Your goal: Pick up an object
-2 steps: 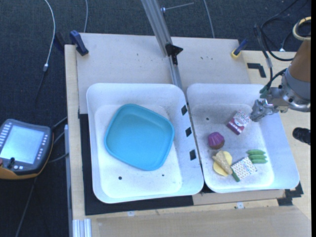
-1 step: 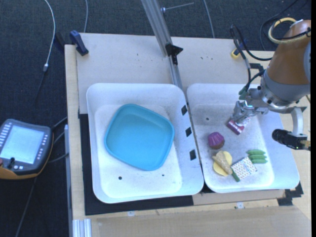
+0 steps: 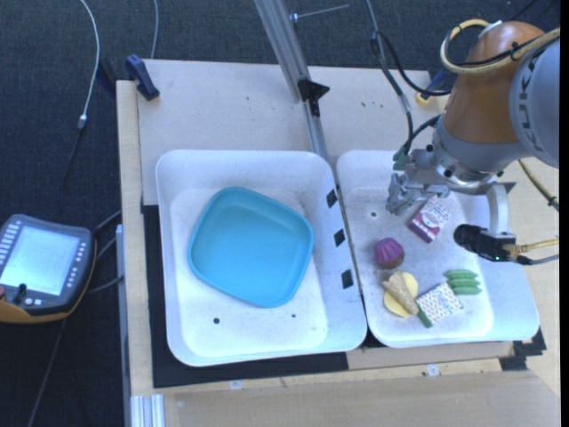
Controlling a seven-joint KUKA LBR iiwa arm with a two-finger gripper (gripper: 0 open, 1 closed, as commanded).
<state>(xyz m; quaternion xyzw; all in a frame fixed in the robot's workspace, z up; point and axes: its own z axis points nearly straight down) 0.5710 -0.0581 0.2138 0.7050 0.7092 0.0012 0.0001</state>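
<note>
Small pink-and-white packet (image 3: 428,220) lies in right bin (image 3: 511,314), just beside gripper (image 3: 402,196); jaws' state: cannot tell. Purple round item (image 3: 388,253) nearby.

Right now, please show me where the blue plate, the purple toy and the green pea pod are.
blue plate (image 3: 251,245), camera view, its flat middle
purple toy (image 3: 388,253), camera view, its top
green pea pod (image 3: 463,281), camera view, its middle

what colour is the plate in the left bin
Light blue plate, plain, clear in the camera view.

We are seeing a plate (image 3: 251,245) lying in the left bin (image 3: 178,172), and toys (image 3: 388,253) lying in the right bin (image 3: 360,172).
</note>
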